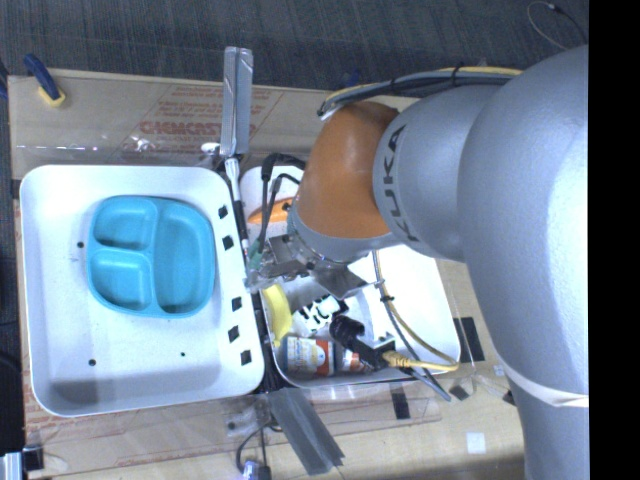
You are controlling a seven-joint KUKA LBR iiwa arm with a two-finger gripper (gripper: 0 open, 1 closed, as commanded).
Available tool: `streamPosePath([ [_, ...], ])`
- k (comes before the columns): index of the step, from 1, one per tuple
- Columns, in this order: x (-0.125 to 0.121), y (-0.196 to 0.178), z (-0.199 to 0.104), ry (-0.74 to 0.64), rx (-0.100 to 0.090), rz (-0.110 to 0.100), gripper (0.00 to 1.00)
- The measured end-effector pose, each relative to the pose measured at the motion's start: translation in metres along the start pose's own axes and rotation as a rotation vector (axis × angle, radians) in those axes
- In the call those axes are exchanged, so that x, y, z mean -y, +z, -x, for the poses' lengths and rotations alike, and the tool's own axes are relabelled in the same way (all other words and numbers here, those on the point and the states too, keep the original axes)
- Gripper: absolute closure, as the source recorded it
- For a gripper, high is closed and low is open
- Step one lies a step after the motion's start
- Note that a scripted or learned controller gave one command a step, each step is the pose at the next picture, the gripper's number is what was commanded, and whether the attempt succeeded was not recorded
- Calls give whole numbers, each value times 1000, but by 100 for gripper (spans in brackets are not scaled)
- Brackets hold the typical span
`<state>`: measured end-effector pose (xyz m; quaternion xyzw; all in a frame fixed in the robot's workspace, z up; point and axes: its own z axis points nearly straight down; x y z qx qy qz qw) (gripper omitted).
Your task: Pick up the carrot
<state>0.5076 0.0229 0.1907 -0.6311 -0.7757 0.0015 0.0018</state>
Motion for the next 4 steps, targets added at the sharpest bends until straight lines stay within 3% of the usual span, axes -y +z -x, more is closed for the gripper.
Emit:
streamPosePath([
  [1, 14, -12, -21, 2, 0, 0, 100],
  [2, 16, 0, -77, -111, 0, 1, 100],
  [3, 10, 0, -103, -572, 0, -1, 100],
  [4, 12, 2, -95, -870, 0, -2, 100],
])
